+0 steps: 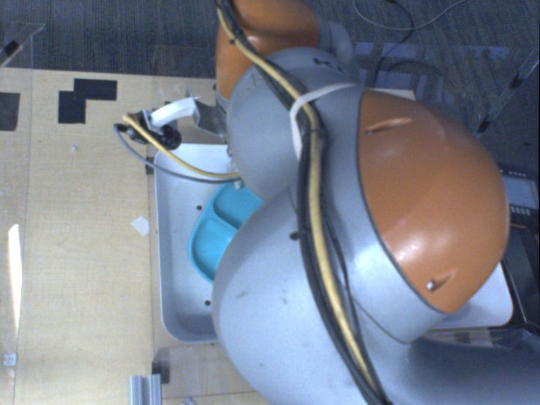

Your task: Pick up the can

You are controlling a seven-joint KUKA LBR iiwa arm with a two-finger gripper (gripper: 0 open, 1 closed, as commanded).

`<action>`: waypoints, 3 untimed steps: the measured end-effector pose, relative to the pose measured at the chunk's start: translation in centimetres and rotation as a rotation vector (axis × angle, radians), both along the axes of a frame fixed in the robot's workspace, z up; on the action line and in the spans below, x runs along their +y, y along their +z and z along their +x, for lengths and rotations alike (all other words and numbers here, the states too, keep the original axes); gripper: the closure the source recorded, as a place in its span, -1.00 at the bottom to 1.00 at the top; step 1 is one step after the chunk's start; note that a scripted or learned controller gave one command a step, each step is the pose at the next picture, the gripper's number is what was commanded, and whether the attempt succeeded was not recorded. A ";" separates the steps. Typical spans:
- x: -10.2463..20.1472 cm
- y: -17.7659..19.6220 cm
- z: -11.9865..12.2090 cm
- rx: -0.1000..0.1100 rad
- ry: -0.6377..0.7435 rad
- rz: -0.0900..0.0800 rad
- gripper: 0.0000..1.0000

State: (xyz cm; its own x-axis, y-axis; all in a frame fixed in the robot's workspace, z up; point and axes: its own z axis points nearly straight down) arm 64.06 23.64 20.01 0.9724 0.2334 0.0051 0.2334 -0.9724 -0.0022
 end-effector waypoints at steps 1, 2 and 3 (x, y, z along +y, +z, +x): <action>-0.1 5.0 0.2 0.007 0.395 -0.005 1.00; 0.1 5.8 0.1 0.008 0.403 -0.006 1.00; 0.3 6.5 0.1 0.011 0.411 -0.007 1.00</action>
State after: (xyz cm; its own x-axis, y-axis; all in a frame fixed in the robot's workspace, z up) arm 64.12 23.89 26.54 0.7983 0.6023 -0.0078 0.6023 -0.7983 -0.0002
